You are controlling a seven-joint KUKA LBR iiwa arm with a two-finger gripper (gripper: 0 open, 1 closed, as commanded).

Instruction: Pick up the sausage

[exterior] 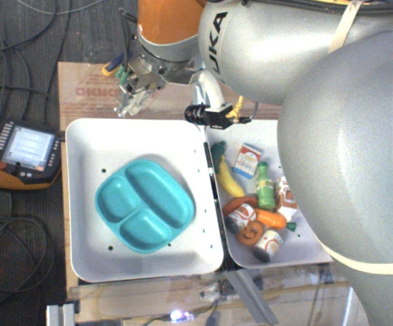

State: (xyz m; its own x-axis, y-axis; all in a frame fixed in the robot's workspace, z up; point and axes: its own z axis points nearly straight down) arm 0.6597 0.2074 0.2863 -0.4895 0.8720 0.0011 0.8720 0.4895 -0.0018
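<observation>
The gripper [129, 104] hung above the left bin's [81, 182] far rim, finger state impossible to tell, while the sausage [239, 205] lay well off in the right bin [311, 250], beside the banana [229, 180].

Two bins side by side on worktop [70, 94]. Left bin [87, 250]: divided tray [145, 204] lying in its middle. Right bin [305, 246]: banana [229, 180] at left wall, carton [246, 160] behind it, bottle [265, 190] right of banana, sausage [240, 204], carrot [272, 219] and cans [269, 244] in front. Gripper [134, 100] behind left bin, over worktop. Pendant [21, 155] left of bins.
</observation>
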